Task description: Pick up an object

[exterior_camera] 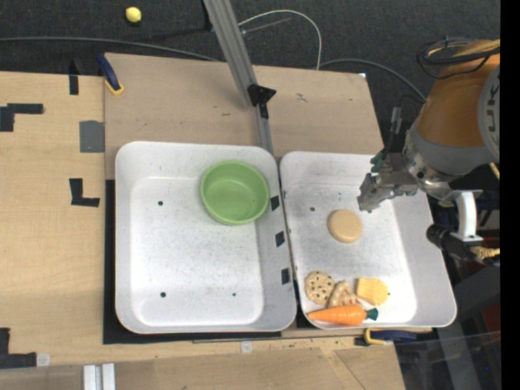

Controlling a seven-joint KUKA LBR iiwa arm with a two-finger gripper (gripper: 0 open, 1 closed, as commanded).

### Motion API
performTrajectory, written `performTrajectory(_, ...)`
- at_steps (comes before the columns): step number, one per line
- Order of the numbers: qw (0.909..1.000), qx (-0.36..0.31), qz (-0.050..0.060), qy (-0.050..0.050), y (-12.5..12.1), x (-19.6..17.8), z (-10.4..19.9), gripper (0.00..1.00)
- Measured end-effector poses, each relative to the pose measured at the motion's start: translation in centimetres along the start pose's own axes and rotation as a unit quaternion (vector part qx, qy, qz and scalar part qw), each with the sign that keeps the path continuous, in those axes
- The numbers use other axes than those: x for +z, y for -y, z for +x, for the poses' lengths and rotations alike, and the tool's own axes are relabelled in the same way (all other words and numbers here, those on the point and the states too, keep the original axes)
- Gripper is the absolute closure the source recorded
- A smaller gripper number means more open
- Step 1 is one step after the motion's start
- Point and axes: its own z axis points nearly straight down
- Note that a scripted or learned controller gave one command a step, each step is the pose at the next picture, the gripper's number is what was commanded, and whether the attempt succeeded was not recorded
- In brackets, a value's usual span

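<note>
toy foods lie in the right bin (pixel 422 299), lower right of the frame: a tan round bun (pixel 345 226) mid-bin, and a cookie (pixel 318 285), cheese wedge (pixel 372 290) and carrot (pixel 340 315) clustered at its near edge. the pincer (pixel 370 199) hangs just right of and above the bun, holding nothing; how far open it is, i cannot tell. a green bowl (pixel 235 192) sits in the left bin (pixel 146 299).

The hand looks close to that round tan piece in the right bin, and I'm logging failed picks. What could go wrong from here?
1. The hand sits off to the upper right of the round tan piece, so a straight descent may miss or only nudge it.
2. The piece looks low and rounded, so it may slip out.
3. The cookie, cheese wedge and carrot lie crowded together, so a grasp there may catch neighbours.
</note>
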Motion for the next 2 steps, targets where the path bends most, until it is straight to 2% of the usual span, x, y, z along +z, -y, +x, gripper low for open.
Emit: performTrajectory(2,1.0000,-0.003,0.002,-0.001,-2.0,-1.1,10.8,1.00)
